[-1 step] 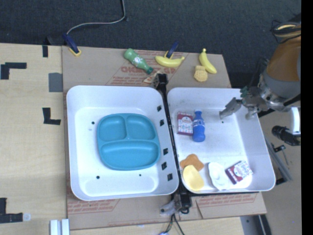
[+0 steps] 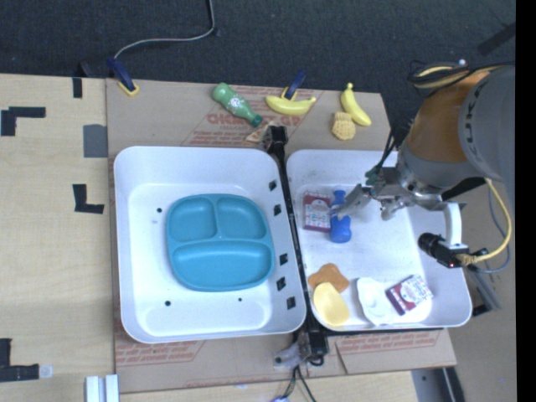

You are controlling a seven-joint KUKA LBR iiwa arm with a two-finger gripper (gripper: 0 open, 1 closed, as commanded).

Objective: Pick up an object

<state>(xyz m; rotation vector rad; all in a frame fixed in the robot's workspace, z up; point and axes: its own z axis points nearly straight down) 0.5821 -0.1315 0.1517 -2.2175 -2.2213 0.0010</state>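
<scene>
My gripper (image 2: pixel 373 203) hangs over the upper middle of the right bin (image 2: pixel 435 224), open, with nothing between its fingers. Its left finger (image 2: pixel 355 199) points toward a small blue bottle (image 2: pixel 339 222) lying just below and left of it. A red and white packet (image 2: pixel 316 212) lies beside the bottle on its left. Along the bin's front lie an orange piece (image 2: pixel 328 275), a yellow piece (image 2: pixel 332 307), a white lid-like item (image 2: pixel 370 300) and another red and white packet (image 2: pixel 409 293).
The left bin (image 2: pixel 138 224) holds a blue divided plate (image 2: pixel 220 241). Behind the bins, on cardboard, lie a green bottle (image 2: pixel 237 105), two bananas (image 2: pixel 290 104) (image 2: pixel 355 107) and a yellow toy (image 2: pixel 342 126). A black divider (image 2: pixel 285 216) separates the bins.
</scene>
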